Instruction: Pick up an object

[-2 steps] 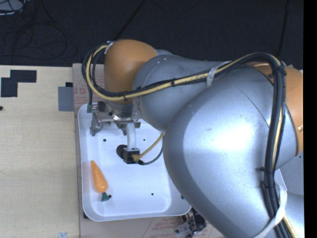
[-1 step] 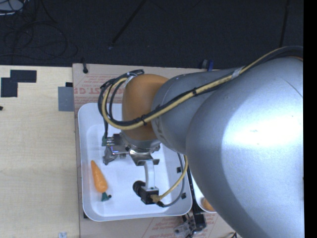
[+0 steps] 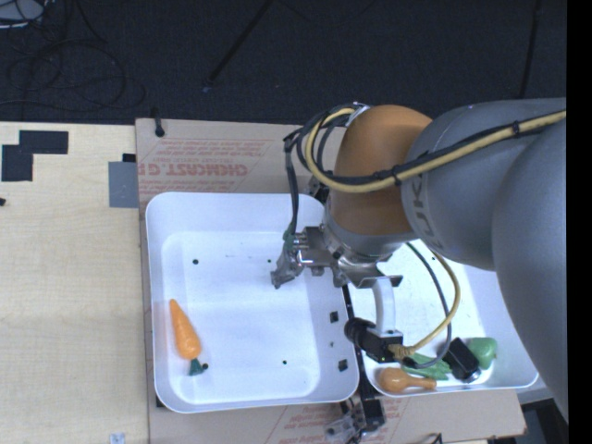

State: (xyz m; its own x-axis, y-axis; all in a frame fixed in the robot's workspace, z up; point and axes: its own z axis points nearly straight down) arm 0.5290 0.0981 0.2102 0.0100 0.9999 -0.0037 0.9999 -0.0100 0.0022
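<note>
We log the grey arm (image 3: 481,183) with its orange band (image 3: 375,169) reaching in from the right, hanging over the divide between the two shallow white bins. The two-finger gripper (image 3: 285,274) sits low over the left white bin (image 3: 231,213), near that bin's right wall; whether anything is clamped there we cannot tell.

An orange plastic toy carrot with a dark green stub (image 3: 184,332) lies on the left bin's floor near its left wall, well apart from the gripper.

In the right white bin (image 3: 518,376), near the front edge, we see a green object (image 3: 481,349) and an orange-yellow rounded object (image 3: 405,381), partly crossed by cables.
</note>
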